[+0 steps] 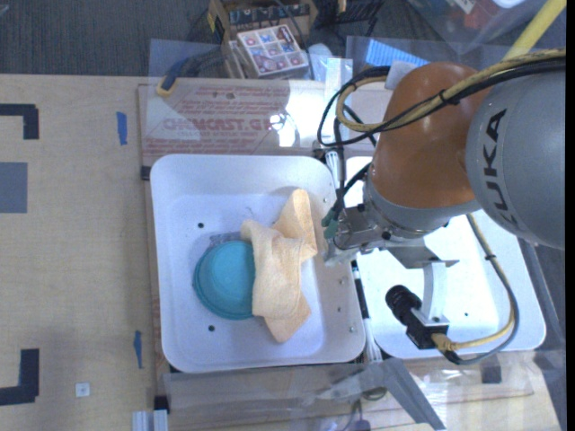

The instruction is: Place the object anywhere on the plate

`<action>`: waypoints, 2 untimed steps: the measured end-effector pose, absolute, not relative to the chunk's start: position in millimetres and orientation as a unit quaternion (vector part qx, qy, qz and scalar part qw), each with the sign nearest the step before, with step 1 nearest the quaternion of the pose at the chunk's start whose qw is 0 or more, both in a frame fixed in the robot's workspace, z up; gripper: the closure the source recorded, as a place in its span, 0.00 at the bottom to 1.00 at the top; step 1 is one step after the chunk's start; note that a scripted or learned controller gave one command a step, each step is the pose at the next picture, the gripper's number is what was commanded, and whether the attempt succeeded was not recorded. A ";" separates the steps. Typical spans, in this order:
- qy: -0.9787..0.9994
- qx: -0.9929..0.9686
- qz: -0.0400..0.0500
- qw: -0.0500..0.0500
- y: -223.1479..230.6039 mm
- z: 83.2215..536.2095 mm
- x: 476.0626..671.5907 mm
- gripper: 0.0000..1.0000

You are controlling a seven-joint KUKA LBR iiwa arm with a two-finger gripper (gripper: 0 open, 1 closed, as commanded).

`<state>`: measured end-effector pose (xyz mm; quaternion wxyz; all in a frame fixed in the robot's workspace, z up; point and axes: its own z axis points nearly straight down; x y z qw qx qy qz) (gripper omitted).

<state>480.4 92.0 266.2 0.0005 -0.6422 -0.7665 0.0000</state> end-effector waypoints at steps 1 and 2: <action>-0.801 -0.598 -0.001 -0.001 154.6 284.7 479.4 1.00; -0.846 -0.534 -0.001 -0.001 199.0 334.4 481.1 1.00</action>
